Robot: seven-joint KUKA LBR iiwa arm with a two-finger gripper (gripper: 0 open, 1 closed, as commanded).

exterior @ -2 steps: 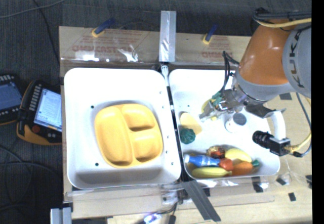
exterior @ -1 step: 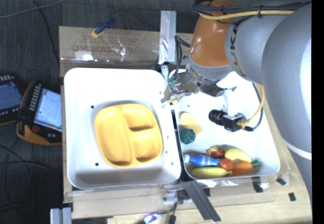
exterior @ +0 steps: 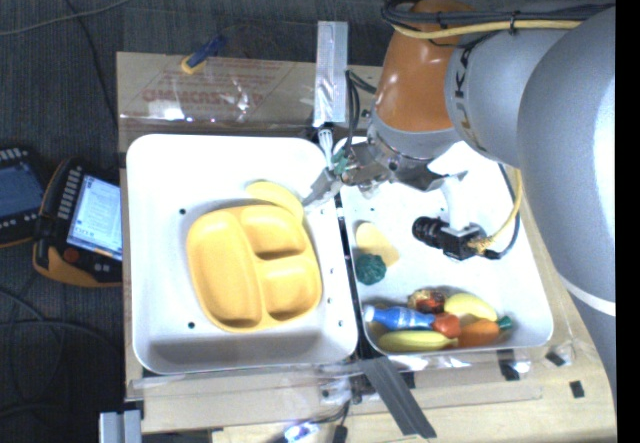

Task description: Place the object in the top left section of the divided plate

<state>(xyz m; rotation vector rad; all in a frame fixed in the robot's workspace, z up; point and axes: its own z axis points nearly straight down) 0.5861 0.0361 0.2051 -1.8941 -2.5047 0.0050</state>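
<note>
A yellow divided plate (exterior: 252,269) lies in the left white bin (exterior: 160,181), with one large section on its left and two smaller ones on its right. A pale yellow rounded object (exterior: 272,194) rests at the plate's far rim, partly over the edge. My gripper (exterior: 332,176) hangs low over the wall between the two bins, just right of that object. Nothing is visibly held. The grey arm with its orange band (exterior: 420,81) covers the far part of the right bin.
The right bin (exterior: 530,311) holds a pale yellow piece (exterior: 376,241), a teal item (exterior: 371,269), a blue bottle (exterior: 395,316), a banana (exterior: 415,339) and other toy fruit along its near side. A black unit (exterior: 445,234) hangs off the wrist. A handheld pendant (exterior: 85,221) lies left of the bench.
</note>
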